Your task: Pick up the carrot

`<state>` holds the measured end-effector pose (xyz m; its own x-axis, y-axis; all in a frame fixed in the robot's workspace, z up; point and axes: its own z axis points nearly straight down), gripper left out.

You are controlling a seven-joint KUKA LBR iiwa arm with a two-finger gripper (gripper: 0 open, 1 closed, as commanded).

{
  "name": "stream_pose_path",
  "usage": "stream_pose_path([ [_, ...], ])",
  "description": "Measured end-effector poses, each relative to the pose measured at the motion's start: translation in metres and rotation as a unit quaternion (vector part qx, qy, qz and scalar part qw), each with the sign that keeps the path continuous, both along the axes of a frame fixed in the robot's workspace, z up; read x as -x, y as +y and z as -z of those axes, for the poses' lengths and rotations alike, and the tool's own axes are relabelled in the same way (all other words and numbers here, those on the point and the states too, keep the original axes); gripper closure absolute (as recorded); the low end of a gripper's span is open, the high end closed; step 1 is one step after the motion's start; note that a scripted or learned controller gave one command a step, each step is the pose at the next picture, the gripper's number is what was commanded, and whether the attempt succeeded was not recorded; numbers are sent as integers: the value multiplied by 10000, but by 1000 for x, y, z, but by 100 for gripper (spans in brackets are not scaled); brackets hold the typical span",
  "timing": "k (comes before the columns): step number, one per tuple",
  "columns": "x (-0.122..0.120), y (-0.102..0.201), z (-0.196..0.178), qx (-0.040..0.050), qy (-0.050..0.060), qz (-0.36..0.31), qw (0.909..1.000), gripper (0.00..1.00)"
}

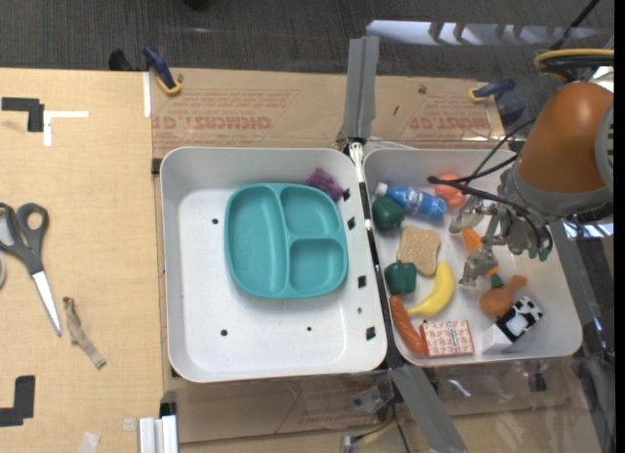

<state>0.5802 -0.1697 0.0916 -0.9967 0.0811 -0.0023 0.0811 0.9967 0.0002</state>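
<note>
Step in hand: the approach is judged to be under way; the carrot (472, 240) is not yet lifted and is seen lying in the right bin (559, 344).
Carrot location: a small orange piece is seen near the middle of the right bin, right of the bread slice (420, 249) and above the banana (437, 290); it appears to lie just beside the metal fingers, partly overlapped by them.
End effector: the end effector (485, 246) is placed low over the right bin, with the orange-banded wrist above it to the right. Whether it is apart, together or clamped on anything cannot be told, as cables and metal parts blur together there.
Neighbours: another orange item (502, 295) lies lower right, and a salmon-coloured one (449, 187) sits near the bin's back wall, so a mistaken target is a risk.
Left bin: a teal divided plate (286, 241) and a purple item (326, 184) are held in the left bin (186, 275); neither is involved.
Next move: centring over the carrot, a straight descent, closure across its narrow width, and a clean lift are called for, with the banana and bread slice left undisturbed.
</note>
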Motion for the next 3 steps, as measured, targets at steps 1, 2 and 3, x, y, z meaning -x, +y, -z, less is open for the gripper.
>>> stream_pose_path([
  [1,-1,1,-8,2,-3,-21,10000,100],
  [2,11,83,-112,-3,4,78,10000,100],
  [3,102,58,-131,-5,20,-997,9950,100],
])
